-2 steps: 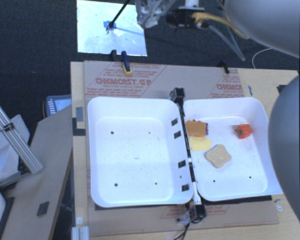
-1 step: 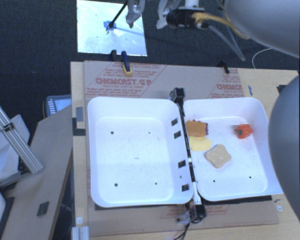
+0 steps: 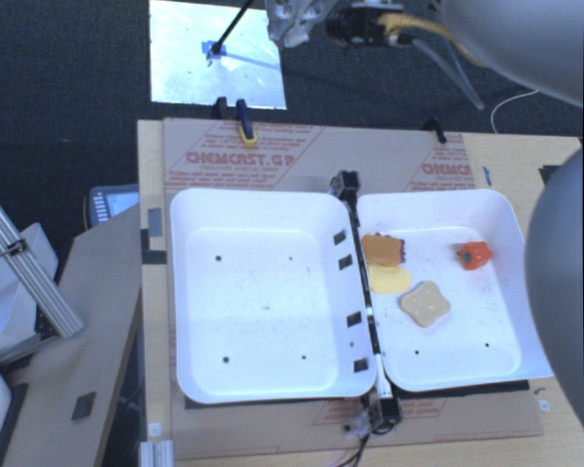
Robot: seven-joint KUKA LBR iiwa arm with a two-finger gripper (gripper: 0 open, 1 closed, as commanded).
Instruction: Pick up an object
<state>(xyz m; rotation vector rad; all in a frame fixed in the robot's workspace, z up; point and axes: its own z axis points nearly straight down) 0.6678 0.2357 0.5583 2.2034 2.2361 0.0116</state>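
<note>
Several small objects lie in the right bin [image 3: 500, 212]. An orange-brown piece with a purple edge [image 3: 383, 249] rests against the bin's left wall, with a flat yellow piece [image 3: 391, 280] just below it. A tan toast-shaped slice [image 3: 424, 304] sits nearer the front, and a red-orange item [image 3: 474, 255] lies toward the right side. My gripper [image 3: 294, 20] hangs high at the top edge of the camera view, far behind both bins and apart from every object.
The left bin [image 3: 182, 301] adjoins the right one along a clipped centre seam [image 3: 356, 274]. A shiny metal plate [image 3: 217, 55] lies behind the bench. A grey arm link [image 3: 558, 301] overhangs the right bin's right side. An aluminium rail [image 3: 36, 283] stands at far left.
</note>
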